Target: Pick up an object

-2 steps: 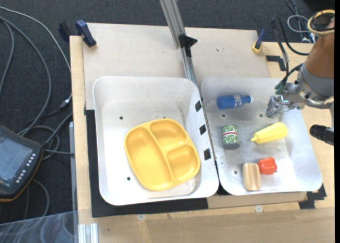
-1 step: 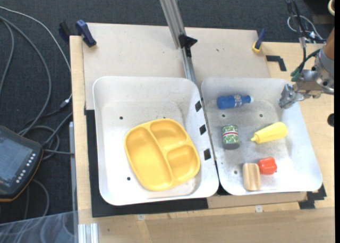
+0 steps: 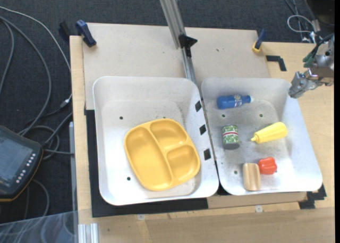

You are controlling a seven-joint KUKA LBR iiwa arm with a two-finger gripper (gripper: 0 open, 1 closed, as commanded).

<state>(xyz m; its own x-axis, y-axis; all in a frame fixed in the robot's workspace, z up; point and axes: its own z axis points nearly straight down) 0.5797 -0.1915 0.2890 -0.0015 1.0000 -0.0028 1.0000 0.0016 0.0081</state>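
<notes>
Yellow tray [image 3: 162,154] in left bin [image 3: 106,98], pincer [image 3: 297,85] at right edge, grip state unreadable

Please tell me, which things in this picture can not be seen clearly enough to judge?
- The gripper, camera view: small against the right bin's rim; its state cannot be judged.
- The arm, camera view: cut off by the right edge.
- The green can: label too small to read.
- The blue bottle: label blurred.
- The handheld device: cut off by the left edge.
</notes>
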